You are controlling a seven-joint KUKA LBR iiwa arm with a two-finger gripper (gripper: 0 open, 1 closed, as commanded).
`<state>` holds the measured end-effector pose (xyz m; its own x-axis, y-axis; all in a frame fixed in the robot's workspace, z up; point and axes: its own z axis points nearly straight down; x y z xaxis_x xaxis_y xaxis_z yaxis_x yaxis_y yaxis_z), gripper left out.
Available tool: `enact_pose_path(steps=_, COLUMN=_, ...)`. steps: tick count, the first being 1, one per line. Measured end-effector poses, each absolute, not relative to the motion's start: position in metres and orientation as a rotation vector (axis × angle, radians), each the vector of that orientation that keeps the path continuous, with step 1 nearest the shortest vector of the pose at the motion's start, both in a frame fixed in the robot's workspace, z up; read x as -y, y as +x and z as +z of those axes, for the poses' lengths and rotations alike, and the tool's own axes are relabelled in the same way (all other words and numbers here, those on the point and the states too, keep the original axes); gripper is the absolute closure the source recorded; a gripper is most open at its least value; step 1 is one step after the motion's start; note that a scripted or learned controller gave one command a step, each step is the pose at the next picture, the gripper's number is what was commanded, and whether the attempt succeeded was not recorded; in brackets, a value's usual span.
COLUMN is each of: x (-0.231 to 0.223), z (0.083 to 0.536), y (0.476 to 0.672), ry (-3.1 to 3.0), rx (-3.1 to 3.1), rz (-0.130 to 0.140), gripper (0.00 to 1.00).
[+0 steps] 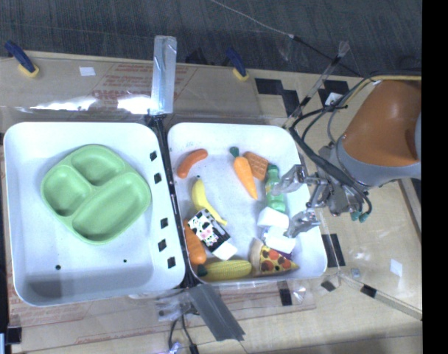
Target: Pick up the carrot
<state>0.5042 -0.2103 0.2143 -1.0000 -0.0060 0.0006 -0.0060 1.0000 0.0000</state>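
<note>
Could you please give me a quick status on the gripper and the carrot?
Gripper open, at right bin's right edge, holding nothing. Carrot lying in right bin, untouched. Green bottle sits between gripper and carrot.

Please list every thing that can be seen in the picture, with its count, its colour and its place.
left bin: 1, white, left side of bench
plate: 1, green, three compartments, in left bin
right bin: 1, white, beside left bin
carrot: 1, orange, upper middle of right bin
sausage: 1, orange-red, upper left of right bin
banana: 1, yellow, below the sausage
corn: 1, yellow, near edge of right bin
pizza slice: 1, near right corner
gripper: 1, grey, open, over the right bin's right edge
</note>
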Motion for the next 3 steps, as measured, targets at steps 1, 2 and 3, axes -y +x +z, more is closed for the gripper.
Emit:
enact_pose_path(steps=1, x=0.203, z=0.093, y=0.556, ry=-0.197, rx=3.14, rz=0.002, gripper=0.0)
enact_pose_path(steps=2, x=0.201, z=0.104, y=0.558, ry=-0.183, rx=3.143, rz=0.003, gripper=1.0)
enact_pose_path(steps=3, x=0.2, z=0.104, y=0.558, ry=-0.182, rx=3.143, rz=0.003, gripper=0.0)
